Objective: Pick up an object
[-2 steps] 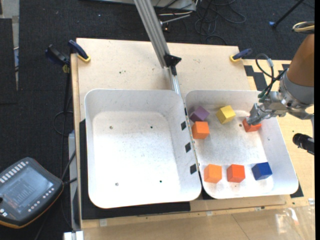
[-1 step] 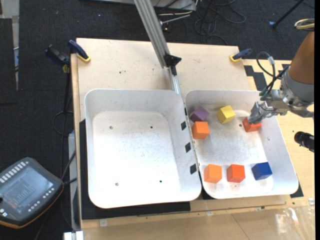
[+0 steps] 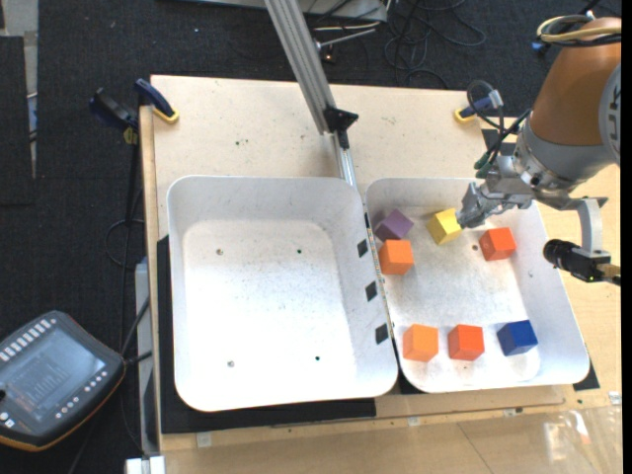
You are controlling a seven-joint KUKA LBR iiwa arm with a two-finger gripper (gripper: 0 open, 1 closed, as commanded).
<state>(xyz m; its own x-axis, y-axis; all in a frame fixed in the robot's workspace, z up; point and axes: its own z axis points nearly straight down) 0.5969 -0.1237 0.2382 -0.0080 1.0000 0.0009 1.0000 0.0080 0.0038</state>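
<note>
Right bin (image 3: 553, 294): arm low, jaws (image 3: 467, 212) beside yellow cube (image 3: 444, 226); grip state unclear.

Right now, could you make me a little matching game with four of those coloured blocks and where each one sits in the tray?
Things:
1. purple block
2. yellow block
3. blue block
4. red block

Places:
A. near right corner of the right bin
B. right beside the gripper
C. far end, next to the divider between bins
D. right of the yellow block, under the arm

Pairs: 1-C, 2-B, 3-A, 4-D
</note>
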